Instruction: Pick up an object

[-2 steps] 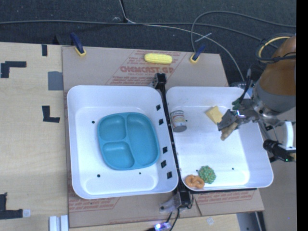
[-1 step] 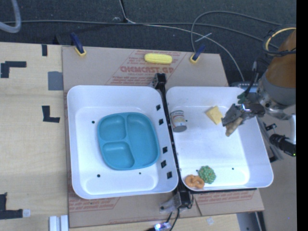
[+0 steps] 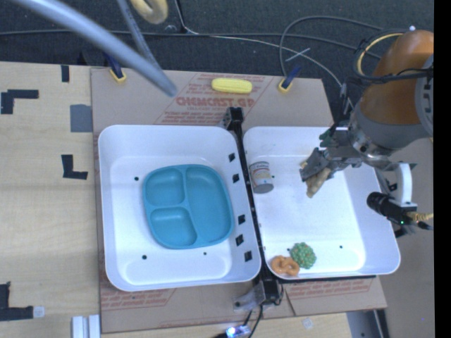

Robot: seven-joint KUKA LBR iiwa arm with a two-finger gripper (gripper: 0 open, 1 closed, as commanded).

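Grey-armed robot's end effector (image 3: 315, 178) hangs over the right bin (image 3: 352, 255), clamped on a tan, stick-like object (image 3: 318, 180) raised off the floor. Pick appears made; next comes a steady lift clear of the small metal can (image 3: 261, 177).

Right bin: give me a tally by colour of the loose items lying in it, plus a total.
Silver-grey: 1, the small can near the divider
Green: 1, the leafy piece at the front edge
Orange: 1, the ring-shaped piece touching the green one
Total: 3
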